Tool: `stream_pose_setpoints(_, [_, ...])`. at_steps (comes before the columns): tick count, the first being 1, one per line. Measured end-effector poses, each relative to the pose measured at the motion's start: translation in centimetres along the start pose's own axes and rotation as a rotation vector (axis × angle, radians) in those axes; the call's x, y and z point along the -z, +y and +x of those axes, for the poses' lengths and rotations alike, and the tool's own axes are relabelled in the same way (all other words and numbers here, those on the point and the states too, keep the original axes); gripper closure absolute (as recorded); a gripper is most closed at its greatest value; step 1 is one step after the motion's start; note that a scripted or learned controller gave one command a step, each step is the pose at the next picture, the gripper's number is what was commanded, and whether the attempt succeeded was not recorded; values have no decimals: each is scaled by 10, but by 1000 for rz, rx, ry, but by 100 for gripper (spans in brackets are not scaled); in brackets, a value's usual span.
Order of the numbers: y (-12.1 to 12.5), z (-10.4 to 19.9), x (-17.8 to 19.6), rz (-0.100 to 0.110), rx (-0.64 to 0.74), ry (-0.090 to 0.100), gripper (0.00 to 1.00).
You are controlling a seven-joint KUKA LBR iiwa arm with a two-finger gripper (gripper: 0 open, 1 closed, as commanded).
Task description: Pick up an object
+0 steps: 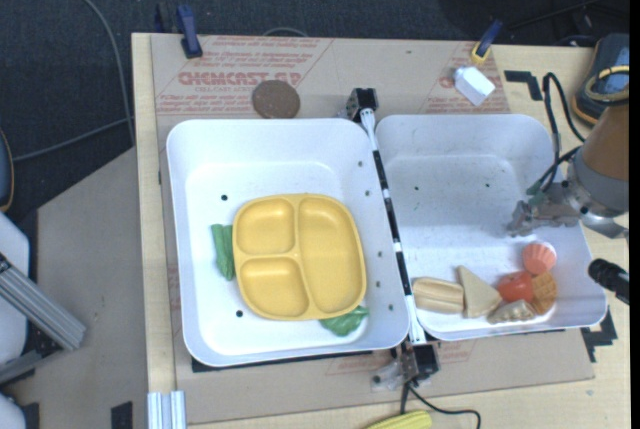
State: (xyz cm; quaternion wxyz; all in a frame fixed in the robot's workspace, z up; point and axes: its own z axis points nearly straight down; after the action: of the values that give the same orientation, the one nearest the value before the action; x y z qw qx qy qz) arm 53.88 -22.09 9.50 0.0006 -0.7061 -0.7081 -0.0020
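My gripper hangs low at the right side of the right bin, reaching in from the right edge. Just below it lies a small orange-pink piece. Along the bin's front wall sit a red tomato-like piece, a tan wedge, a pale bread roll and a brown waffle-like piece. Nothing is seen held in the gripper.
The left bin holds a yellow divided plate, with a green leaf at its left and another green scrap at its front. A brown disc and a white block lie on the bench behind the bins.
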Motion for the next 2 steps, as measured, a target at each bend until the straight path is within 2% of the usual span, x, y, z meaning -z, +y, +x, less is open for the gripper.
stream_pose_setpoints(1, [1,0,10,-3,-1,-1,100])
stream_pose_setpoints(2, [1,0,10,-2,0,0,0])
